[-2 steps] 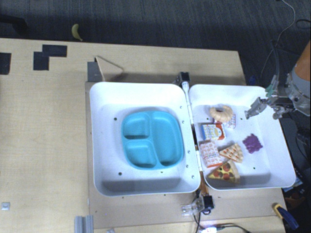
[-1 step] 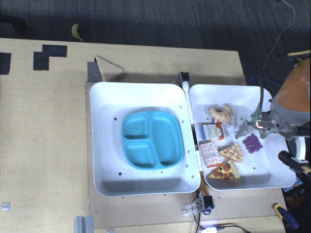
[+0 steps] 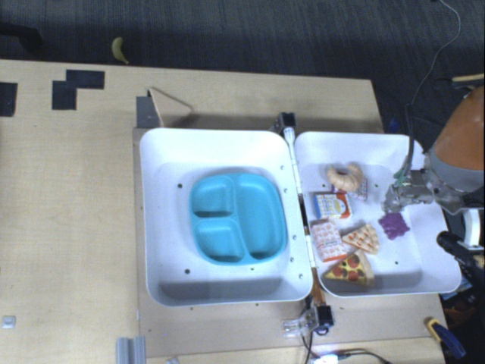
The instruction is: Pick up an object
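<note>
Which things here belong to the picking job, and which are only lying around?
Job: gripper; purple toy; pretzel; waffle piece; pizza slice; two snack packets; right bin.

Lying about: blue tray; left bin; banana.

Two shallow white plastic bins sat side by side on the bench: the left bin (image 3: 155,203) and the right bin (image 3: 432,271). The left one held one light-blue plastic tray (image 3: 236,217) with three compartments. In the right one I counted six small things: one tan ring-shaped pastry (image 3: 345,177), one small packet printed in red and blue (image 3: 331,204), one flat red-and-white speckled packet (image 3: 326,240), one tan waffle wedge (image 3: 362,239), one toy pizza slice (image 3: 349,270), and one purple lumpy piece (image 3: 393,224).
</note>
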### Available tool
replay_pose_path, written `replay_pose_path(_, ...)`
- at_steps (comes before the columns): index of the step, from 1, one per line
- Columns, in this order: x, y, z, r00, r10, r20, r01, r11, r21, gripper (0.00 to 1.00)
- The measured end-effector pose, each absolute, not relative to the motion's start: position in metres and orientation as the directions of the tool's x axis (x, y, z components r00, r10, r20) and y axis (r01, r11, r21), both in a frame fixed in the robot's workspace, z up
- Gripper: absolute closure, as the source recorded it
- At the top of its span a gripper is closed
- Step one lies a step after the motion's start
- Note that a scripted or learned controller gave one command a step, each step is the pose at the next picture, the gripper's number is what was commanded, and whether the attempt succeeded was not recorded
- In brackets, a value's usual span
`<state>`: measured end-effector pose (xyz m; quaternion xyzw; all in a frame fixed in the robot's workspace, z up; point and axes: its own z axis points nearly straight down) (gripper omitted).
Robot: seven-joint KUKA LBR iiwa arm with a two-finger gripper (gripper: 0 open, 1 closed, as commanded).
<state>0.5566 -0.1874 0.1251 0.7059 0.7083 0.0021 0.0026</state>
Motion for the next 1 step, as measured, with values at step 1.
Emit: replay_pose_path(1,0.5566,-0.1873,0.1250,-0.004,1.000,-0.001,1.000,0.004,0.006,0.00)
